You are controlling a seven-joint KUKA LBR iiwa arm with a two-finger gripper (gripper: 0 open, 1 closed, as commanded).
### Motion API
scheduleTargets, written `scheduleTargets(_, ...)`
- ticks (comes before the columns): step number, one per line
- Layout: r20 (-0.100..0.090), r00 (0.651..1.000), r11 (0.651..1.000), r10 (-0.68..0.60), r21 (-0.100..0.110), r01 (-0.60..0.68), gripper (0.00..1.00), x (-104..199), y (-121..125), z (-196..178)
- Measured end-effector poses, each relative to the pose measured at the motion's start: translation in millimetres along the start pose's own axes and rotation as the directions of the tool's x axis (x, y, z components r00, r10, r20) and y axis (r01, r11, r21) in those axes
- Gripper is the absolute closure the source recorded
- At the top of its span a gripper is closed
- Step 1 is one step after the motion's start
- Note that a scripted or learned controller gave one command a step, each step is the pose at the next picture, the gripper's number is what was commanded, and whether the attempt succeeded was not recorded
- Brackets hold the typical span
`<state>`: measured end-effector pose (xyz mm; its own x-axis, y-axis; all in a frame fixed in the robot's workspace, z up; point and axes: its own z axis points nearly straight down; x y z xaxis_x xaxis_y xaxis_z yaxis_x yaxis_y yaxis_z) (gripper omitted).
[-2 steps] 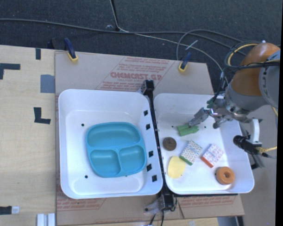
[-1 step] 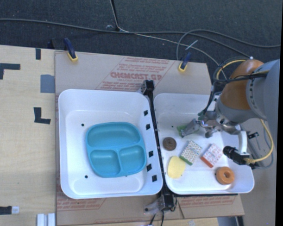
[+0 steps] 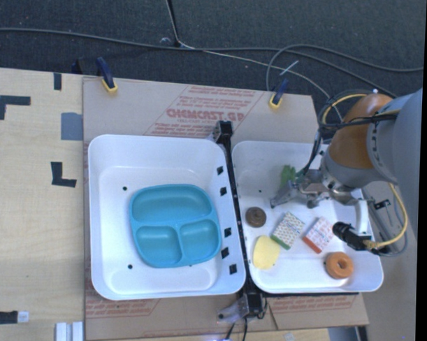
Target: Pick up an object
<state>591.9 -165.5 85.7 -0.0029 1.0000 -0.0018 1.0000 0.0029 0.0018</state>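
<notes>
Even, fairly bright overhead light is falling across the scene, with the white bins (image 3: pixel 101 197) glaring slightly and washing out near their rims. Soft shadows are sitting under the arm (image 3: pixel 382 148) in the right bin. Focus is looking mildly soft overall, small items blurring.

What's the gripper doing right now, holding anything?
Gripper: over the right bin, beside a green object; open or shut cannot be told, and nothing is visibly held.
</notes>
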Motion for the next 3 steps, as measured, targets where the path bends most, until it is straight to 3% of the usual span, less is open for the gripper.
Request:
scheduleTargets(1,0.001,1.000,1.000,-0.001,-0.002,0.001,1.00,0,1,-11)
scheduleTargets(3,-0.001,1.000,1.000,0.001,0.000,-0.001,1.00,-19,-1,-117)
